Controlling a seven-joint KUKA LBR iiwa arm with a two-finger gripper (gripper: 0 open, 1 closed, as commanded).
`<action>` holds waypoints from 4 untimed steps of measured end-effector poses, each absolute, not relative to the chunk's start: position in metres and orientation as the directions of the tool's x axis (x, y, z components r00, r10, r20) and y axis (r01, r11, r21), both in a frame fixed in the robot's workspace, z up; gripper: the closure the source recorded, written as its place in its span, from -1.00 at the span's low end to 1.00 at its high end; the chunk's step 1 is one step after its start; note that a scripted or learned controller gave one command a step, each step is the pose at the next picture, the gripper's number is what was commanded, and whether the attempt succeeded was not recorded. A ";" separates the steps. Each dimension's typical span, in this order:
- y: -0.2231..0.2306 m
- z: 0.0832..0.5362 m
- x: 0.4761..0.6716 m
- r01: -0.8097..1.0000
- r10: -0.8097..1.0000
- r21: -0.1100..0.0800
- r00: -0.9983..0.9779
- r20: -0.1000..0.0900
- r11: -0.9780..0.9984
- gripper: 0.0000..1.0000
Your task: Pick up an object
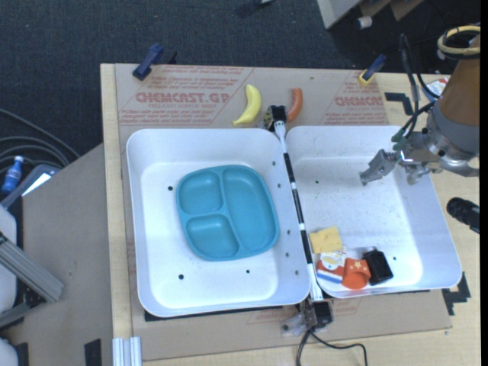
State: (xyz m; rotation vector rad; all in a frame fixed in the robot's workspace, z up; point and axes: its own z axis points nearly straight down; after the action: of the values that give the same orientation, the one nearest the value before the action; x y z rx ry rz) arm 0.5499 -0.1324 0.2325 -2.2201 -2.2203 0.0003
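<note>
- My claw (379, 168) hangs over the far part of the right-hand shallow white plastic bin (427, 219); I cannot tell how wide it stands.
- Nearer the camera than my claw, well apart from it, a small cluster lies at the bin's front edge: a yellow foam square (326, 240), a round orange toy (354, 274) and a black block (378, 267).
- Left of my claw, the other white bin (145, 204) holds a blue three-compartment plastic plate (226, 212).
- Beyond the bins, a yellow toy banana (248, 105) rests on the counter (191, 97).
</note>
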 end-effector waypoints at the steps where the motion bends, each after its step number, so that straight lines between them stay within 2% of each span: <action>1: -0.124 0.084 0.536 1.000 1.000 0.000 0.001 0.000 -0.001 -1.00; 2: -0.124 0.094 0.536 1.000 1.000 0.001 0.001 0.000 -0.001 1.00; 3: -0.060 0.229 0.492 1.000 1.000 -0.001 -0.001 0.001 0.001 1.00; 4: -0.060 0.228 0.492 1.000 1.000 -0.001 0.000 0.001 0.000 -1.00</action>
State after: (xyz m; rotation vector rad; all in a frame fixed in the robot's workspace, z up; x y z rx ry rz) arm 0.4919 -0.0597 0.2284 -2.2204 -2.2209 0.0003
